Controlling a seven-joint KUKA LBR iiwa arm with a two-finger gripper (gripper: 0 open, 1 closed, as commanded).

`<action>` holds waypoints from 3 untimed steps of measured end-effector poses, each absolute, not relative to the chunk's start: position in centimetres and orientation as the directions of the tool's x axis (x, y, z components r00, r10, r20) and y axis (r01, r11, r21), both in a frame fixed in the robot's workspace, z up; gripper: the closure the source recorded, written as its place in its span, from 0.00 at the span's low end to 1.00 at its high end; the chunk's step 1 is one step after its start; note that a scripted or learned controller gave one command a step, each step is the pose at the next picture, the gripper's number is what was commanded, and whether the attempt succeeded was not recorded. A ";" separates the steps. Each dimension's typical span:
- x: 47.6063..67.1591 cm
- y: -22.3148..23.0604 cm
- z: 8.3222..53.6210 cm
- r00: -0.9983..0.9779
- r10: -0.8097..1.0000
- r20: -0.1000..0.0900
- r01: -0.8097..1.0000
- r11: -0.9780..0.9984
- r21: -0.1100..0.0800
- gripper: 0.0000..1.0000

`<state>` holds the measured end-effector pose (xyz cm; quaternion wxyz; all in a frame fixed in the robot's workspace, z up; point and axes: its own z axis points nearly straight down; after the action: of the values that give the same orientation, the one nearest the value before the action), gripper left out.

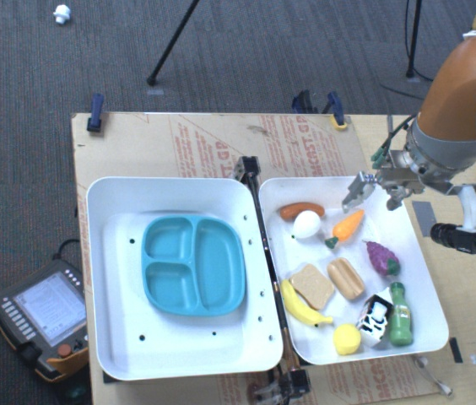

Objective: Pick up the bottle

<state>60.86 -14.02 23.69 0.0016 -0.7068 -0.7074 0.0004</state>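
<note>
Two white bins sit side by side on a brown bench [196,137]. The left bin [107,226] holds a blue tray [193,265] with three parts.

The right bin [428,310] is full of toy food. At the far end lie a hot dog sausage [302,210], a white egg [307,224] touching it, and a carrot [346,228]. A purple bunch of grapes [382,258] is at the right side. In the middle are a slice of bread [313,285] and a bun [347,278]. A banana [302,305] lies at the left, and a lemon [347,339] sits near the front. A green bottle [400,315] lies in the near right corner, beside a black and white carton [375,318].

The gripper [375,191] hangs over the far right edge of the right bin, well apart from the bottle, with its two fingers spread.
</note>
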 end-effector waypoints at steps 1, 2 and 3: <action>60.9 -14.0 24.7 -0.003 1.000 0.003 1.000 0.003 -0.004 1.00; 58.4 -13.4 40.3 0.073 0.997 -0.001 0.997 -0.073 0.004 1.00; 56.0 -14.6 38.8 0.381 0.925 0.000 0.925 -0.381 -0.002 1.00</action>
<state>55.95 -14.58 38.79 0.0008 -0.8308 -0.5565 0.0008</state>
